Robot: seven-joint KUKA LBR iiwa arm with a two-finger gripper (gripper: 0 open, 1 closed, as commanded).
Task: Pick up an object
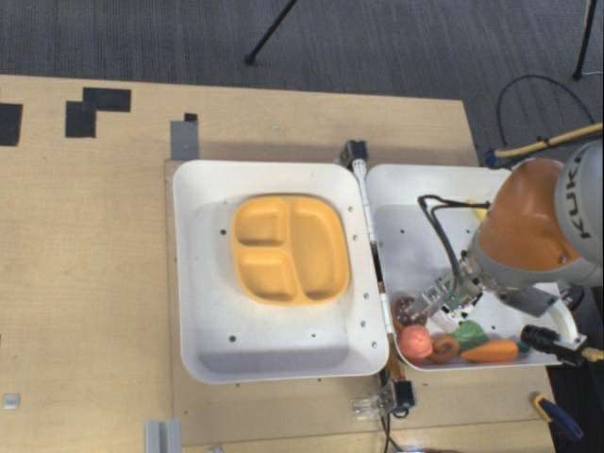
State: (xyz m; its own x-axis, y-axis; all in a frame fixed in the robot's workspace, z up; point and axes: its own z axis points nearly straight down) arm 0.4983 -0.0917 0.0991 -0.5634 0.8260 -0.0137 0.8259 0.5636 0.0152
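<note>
Two white bins (189, 253) — one yellow plate (288, 250), one carrot (491, 352)

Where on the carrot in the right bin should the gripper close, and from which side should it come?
Grip the carrot across its thicker middle, coming from above. It lies flat and lengthwise along the right bin's near wall, so fingers should probably straddle its narrow width; the green piece crowds one side.
</note>
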